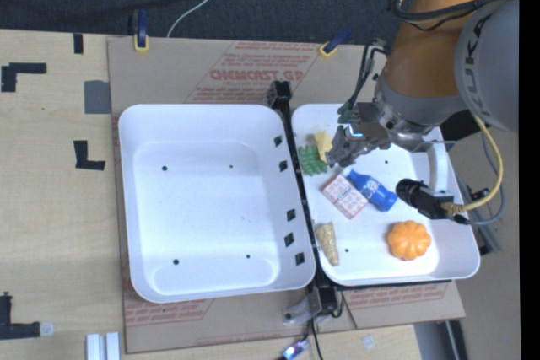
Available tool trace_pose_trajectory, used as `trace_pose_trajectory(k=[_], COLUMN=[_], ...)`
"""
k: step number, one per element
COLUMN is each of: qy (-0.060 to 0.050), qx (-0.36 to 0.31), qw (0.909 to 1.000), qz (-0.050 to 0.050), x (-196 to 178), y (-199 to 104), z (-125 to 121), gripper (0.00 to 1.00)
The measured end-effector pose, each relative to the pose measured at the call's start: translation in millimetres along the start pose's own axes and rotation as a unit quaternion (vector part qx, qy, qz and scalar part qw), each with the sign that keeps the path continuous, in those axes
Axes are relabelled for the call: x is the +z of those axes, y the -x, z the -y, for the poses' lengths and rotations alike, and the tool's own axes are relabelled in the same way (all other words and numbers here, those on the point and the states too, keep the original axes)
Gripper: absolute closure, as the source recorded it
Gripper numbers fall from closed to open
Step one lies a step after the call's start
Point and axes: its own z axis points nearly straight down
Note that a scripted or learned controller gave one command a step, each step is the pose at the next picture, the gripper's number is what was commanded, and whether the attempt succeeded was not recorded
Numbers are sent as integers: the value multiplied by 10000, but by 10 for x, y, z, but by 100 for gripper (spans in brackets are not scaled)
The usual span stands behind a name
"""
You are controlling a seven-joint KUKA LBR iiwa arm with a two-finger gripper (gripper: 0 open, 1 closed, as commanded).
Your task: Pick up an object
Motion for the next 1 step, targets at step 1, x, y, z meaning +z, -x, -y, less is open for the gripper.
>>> trace_pose_trajectory(k=[1], qy=[44], qx=[-9], qw=[10000], qz=[3], x=[-618], y=[-334], z=[-466], gripper=[100])
